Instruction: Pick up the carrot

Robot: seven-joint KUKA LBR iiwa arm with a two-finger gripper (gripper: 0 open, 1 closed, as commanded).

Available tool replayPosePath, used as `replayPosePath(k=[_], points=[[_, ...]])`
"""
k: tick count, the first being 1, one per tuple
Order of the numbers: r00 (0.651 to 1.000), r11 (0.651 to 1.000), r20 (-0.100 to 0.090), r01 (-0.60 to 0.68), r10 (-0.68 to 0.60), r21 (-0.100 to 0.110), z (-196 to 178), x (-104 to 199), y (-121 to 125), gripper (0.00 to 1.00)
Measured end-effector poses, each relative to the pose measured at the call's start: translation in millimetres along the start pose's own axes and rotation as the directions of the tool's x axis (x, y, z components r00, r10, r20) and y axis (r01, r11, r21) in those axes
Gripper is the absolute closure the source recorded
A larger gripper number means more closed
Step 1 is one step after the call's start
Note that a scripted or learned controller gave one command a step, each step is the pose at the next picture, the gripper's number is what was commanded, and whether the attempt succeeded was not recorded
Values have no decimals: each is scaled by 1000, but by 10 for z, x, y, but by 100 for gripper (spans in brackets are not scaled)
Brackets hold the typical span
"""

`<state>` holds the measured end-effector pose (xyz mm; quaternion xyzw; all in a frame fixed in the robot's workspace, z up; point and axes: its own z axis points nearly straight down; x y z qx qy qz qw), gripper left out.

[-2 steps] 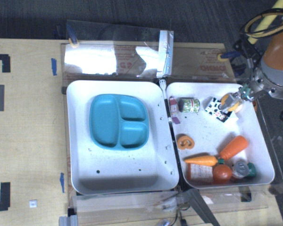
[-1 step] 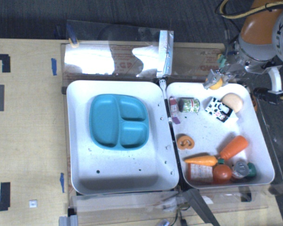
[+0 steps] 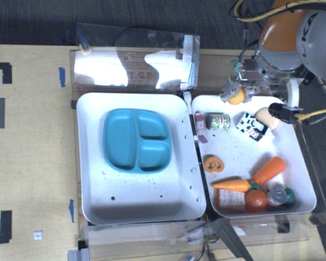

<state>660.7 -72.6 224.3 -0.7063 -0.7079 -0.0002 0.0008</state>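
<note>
A slender orange carrot (image 3: 232, 186) with a green stub lies flat near the front of the right bin (image 3: 307, 170), pointing left. Just right of it rests a thicker orange cone-shaped piece (image 3: 269, 169), tilted up to the right. My gripper (image 3: 236, 93) hangs at the back left corner of the right bin, far from the carrot. A small yellow object (image 3: 237, 97) shows right at its tip; I cannot tell whether it is held or lies below.
The right bin also holds a green can (image 3: 218, 122), a black-and-white patterned box (image 3: 254, 126), an orange ring (image 3: 213, 164), a red tomato (image 3: 255, 200) and a labelled bottle (image 3: 230, 199) touching the carrot. A blue divided plate (image 3: 137, 140) sits in the left bin (image 3: 92, 189).
</note>
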Motion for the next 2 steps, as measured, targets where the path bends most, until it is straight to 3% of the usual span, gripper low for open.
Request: replayPosePath(k=[1,2], points=[[935,935,2,-356,356,6,415,328,51,100],[826,826,1,-563,563,-1,400,588,60,100]])
